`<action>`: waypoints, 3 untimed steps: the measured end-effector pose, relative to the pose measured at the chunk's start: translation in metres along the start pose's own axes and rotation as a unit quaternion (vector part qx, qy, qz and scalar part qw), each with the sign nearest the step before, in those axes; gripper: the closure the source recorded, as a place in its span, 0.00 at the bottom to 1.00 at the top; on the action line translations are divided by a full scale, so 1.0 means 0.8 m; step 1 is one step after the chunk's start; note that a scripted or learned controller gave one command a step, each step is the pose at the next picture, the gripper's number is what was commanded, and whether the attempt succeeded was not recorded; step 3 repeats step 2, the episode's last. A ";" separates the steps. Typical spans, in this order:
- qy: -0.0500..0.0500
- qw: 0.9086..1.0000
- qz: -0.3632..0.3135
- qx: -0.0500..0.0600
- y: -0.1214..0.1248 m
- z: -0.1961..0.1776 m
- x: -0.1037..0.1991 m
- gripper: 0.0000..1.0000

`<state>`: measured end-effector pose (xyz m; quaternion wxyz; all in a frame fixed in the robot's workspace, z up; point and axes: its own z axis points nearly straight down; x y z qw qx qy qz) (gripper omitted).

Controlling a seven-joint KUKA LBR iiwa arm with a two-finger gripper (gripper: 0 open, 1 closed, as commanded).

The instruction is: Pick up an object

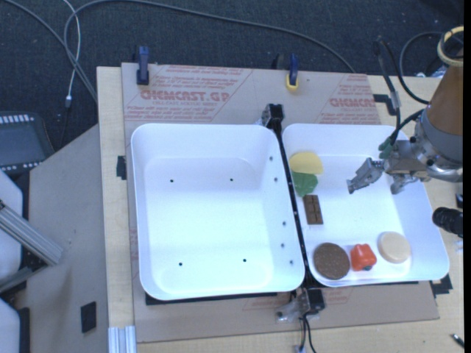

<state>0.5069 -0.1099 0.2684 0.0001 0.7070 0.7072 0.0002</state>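
1. Nearest the viewer, along the front wall of the right bin [430, 267], three items lie in a row: a brown round cookie-like disc [332, 260], a small red-orange item [362, 257] touching the disc's right side, and a pale cream round item [394, 247] just beside that.
2. Further in, close to the wall shared by the two bins, a brown chocolate-bar piece [313, 209] lies lengthwise; beyond it sit a green item [305, 183] and a yellow item [305, 162], the two touching.
3. The left bin [147, 219] holds none of these items; four small dark dots mark its floor.
4. The hand [375, 176] hangs over the bare middle of the right bin, well apart from every item. Its two fingers stand spread, with nothing between them.
5. Progress, judged from this layout: no object is lifted or gripped; choosing a target, descending, closing and lifting all remain. The chocolate-bar piece and the yellow and green pair lie nearest the hand.
6. Farthest back, the protective film on the worktop [110, 197] carries repeated red print reading roughly "CHEMCAST GP" [184, 94]; the smaller lines are illegible. A blue clamp [142, 63] and a blue-and-yellow clamp [293, 76] hold the far edge.
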 end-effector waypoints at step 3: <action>0.000 1.000 0.000 0.001 0.058 0.102 0.110 0.00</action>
